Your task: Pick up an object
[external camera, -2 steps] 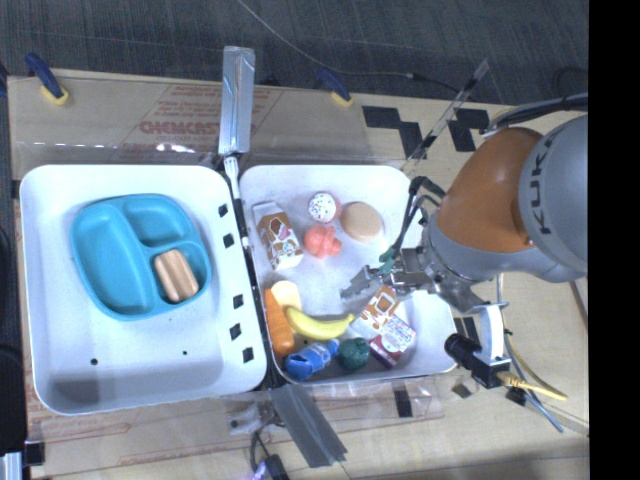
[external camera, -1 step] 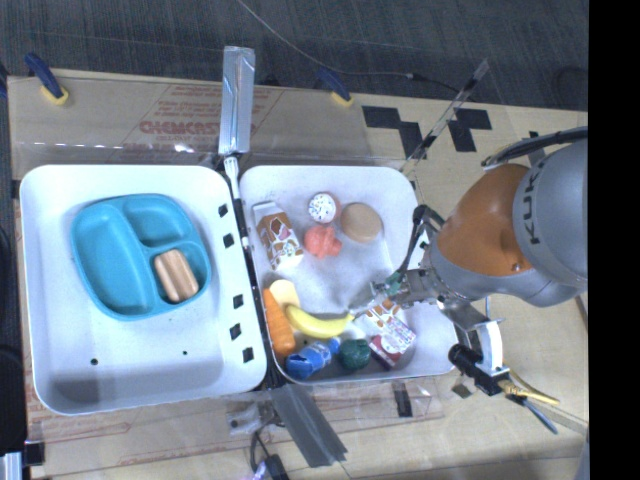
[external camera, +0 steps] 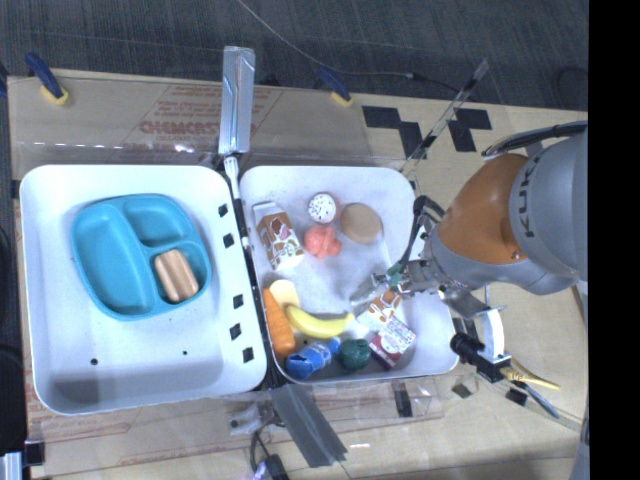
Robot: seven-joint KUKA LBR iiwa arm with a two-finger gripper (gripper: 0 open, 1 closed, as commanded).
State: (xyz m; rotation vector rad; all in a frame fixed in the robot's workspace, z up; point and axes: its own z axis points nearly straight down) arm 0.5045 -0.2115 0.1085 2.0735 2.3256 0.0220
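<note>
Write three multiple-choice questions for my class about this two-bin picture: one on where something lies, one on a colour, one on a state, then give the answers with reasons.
1. Where does the brown bread roll lie?
A. In the blue divided plate in the left bin
B. In the right bin beside the banana
C. On the bench outside both bins

2. What colour is the long curved fruit near the front of the right bin?
A. Purple
B. Yellow
C. White

3. How does the arm stand?
A. Over the left bin
B. Reaching in over the right bin's right side
C. Lifted high with the plate

Answers: 1 A, since the roll sits in the plate's lower right compartment. 2 B, since the banana is plainly yellow, next to an orange carrot. 3 B, since the orange-banded wrist comes in from the right, with the hand low among the packets there.
</note>
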